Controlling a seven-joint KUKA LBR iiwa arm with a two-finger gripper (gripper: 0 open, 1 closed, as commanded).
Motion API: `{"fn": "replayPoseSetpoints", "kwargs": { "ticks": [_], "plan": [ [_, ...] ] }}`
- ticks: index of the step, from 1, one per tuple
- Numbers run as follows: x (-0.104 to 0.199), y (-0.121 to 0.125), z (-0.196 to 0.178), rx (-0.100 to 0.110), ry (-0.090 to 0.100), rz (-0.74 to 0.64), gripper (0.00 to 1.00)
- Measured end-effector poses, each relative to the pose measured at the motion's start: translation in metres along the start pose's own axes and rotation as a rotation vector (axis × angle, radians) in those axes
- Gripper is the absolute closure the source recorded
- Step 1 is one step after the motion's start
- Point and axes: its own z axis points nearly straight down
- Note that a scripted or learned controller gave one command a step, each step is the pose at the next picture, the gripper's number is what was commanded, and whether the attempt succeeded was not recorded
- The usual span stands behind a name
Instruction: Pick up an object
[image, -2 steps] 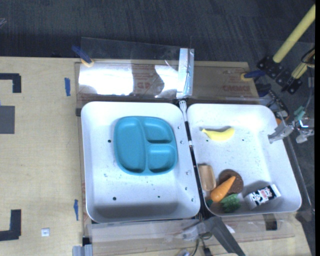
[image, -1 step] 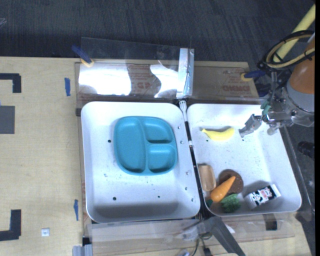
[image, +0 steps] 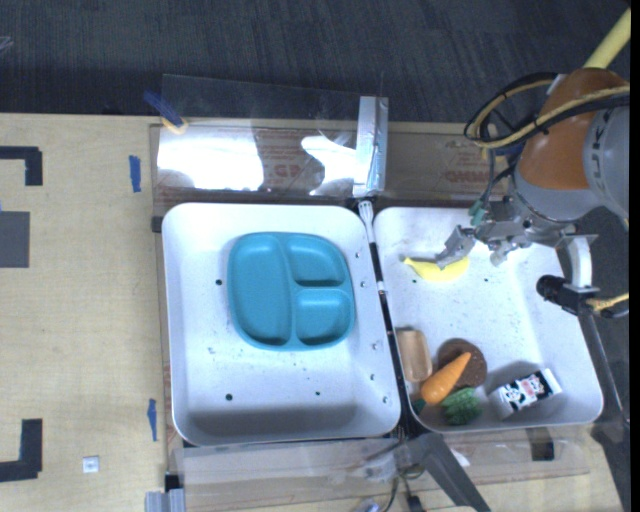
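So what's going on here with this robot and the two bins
The arm reaches into the right bin from the right, its pincer low over a yellow banana near the bin's far side. Whether it has a grip isn't clear. A carrot, a green piece and a small carton lie at the near edge. The left bin holds a blue divided tray.

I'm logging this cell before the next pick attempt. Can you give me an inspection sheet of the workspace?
Surface: two white bins side by side, left bin and right bin.
Job's things: yellow banana, carrot, brown round item, green item, black-and-white carton, tan block, all in the right bin.
Clutter: blue divided plate in the left bin.
Grippers: pincer just above the banana; nothing seen held.
Cables: yellow and black loops on the arm.
Surroundings: wooden bench, blue tape marks.
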Motion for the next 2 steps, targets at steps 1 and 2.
{"fn": "replayPoseSetpoints", "kwargs": {
  "ticks": [1, 2],
  "plan": [
    [0.013, 0.022, 0.067, -0.014, -0.004, 0.036, 0.0],
    [0.023, -0.044, 0.068, -0.012, -0.003, -0.077, 0.0]
  ]
}}
